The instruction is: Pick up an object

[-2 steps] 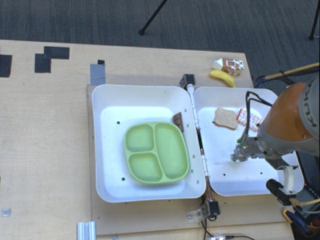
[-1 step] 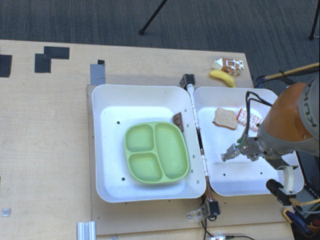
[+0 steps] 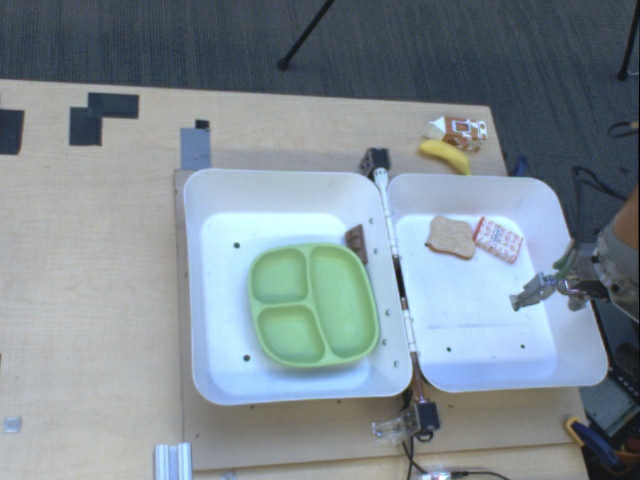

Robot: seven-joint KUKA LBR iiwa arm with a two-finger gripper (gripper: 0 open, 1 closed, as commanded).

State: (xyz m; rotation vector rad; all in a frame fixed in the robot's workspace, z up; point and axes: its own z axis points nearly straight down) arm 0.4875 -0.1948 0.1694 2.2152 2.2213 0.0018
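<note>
A slice of toast (image 3: 451,237) and a red-and-white packet (image 3: 498,239) lie side by side at the far end of the right bin (image 3: 480,353). A green divided plate (image 3: 313,306) sits in the left bin (image 3: 215,268), with a small brown piece (image 3: 355,238) beside it near the divider. My gripper (image 3: 553,296) hangs over the right bin's right rim, below and to the right of the packet. It is open, with nothing between its fingers (image 3: 530,294).
A banana (image 3: 445,155) and a small carton (image 3: 458,129) lie on the bench behind the right bin. A clamp (image 3: 376,160) sits where the bins meet at the back, and cabling (image 3: 415,420) at the front.
</note>
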